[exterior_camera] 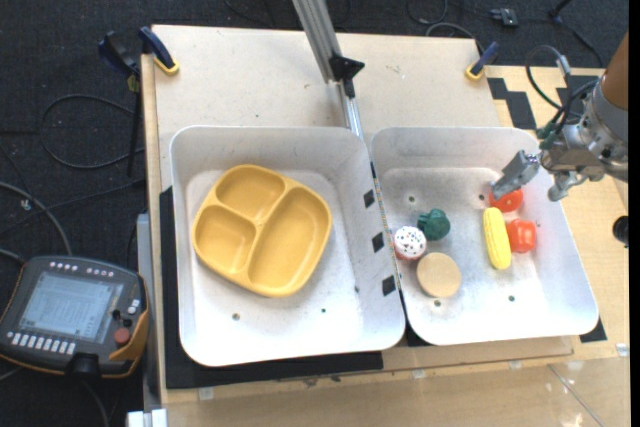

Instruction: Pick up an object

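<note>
My tool (536, 177) hangs over the upper right part of the right bin (560, 310), and its two fingers are spread apart, grasping nothing. One finger (515, 175) is just above a red object (507, 200). Below it lies a yellow corn-like piece (496, 237), and a second red object (522, 235) touches its right side. More to the left I see a green object (434, 223), a white dotted ball (409, 241) and a tan round disc (438, 275). The left bin (200, 340) on the worktop (250, 75) carries a yellow divided plate (262, 229).
</note>
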Action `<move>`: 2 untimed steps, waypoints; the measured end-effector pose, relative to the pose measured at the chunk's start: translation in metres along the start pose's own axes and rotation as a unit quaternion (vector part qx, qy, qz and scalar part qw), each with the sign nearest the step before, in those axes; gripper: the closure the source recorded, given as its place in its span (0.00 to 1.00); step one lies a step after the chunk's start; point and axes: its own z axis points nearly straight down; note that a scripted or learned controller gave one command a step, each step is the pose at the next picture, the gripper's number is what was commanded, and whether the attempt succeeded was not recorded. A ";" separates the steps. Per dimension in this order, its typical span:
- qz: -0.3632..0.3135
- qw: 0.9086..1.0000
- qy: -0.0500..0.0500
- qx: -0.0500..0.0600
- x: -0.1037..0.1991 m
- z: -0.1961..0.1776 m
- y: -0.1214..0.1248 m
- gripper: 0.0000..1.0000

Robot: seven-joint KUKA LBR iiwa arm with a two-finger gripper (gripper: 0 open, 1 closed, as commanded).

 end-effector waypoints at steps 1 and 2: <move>-0.001 1.000 0.000 -0.001 0.000 -0.010 0.001 1.00; 0.001 1.000 0.000 0.004 -0.031 0.142 0.027 1.00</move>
